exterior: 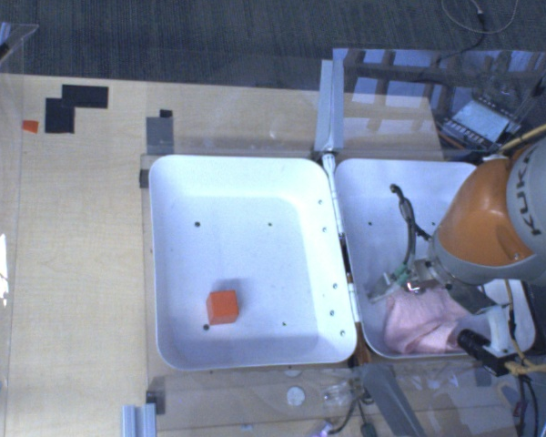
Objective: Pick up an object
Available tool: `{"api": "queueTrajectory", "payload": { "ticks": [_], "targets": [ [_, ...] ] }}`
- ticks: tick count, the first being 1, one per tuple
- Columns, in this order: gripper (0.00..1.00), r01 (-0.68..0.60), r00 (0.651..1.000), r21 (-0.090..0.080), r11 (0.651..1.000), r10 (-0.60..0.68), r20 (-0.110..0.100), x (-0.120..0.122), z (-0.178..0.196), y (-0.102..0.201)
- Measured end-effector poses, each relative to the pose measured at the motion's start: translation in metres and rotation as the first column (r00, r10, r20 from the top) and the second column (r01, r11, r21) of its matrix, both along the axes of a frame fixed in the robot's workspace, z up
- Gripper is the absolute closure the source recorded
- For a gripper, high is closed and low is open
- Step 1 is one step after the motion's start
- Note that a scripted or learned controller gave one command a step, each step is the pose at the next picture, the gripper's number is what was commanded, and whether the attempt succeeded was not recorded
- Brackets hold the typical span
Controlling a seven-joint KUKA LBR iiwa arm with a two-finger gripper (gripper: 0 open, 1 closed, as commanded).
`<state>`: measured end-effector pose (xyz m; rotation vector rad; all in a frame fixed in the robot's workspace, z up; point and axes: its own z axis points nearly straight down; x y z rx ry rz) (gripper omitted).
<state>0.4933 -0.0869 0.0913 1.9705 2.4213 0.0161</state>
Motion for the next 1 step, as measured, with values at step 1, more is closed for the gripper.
{"api": "queueTrajectory", "payload": {
  "ticks": [1],
  "targets": [
    [0.00, 0.037, 0.999, 0.003, 0.999, -0.037, -0.014, 0.0339, 0.0250, -0.0370]
  ]
}}
